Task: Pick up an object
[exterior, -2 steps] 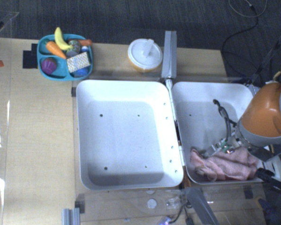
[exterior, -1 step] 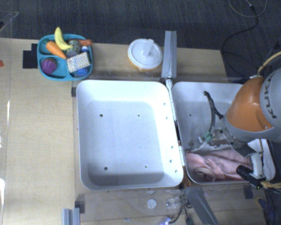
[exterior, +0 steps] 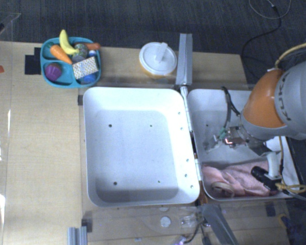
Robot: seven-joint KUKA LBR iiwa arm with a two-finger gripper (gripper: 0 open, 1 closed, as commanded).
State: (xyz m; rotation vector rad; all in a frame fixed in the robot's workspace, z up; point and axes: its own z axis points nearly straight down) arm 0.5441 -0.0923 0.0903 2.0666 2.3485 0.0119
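Observation:
A crumpled pink cloth (exterior: 233, 180) lies along the near wall of the right bin (exterior: 209, 103). My gripper (exterior: 223, 138) hangs low over the middle of that bin, just above the cloth's far edge and apart from it. The grey arm with its orange band (exterior: 262, 106) reaches in from the right and hides the bin's right part. Nothing shows between the gripper and the cloth.
The left white bin (exterior: 137, 147) sits beside the right one, with a metal rail (exterior: 184, 60) at the far end of their shared edge. A blue tray of toy food (exterior: 71, 60) and a white lidded cup (exterior: 158, 58) stand on the bench behind the bins.

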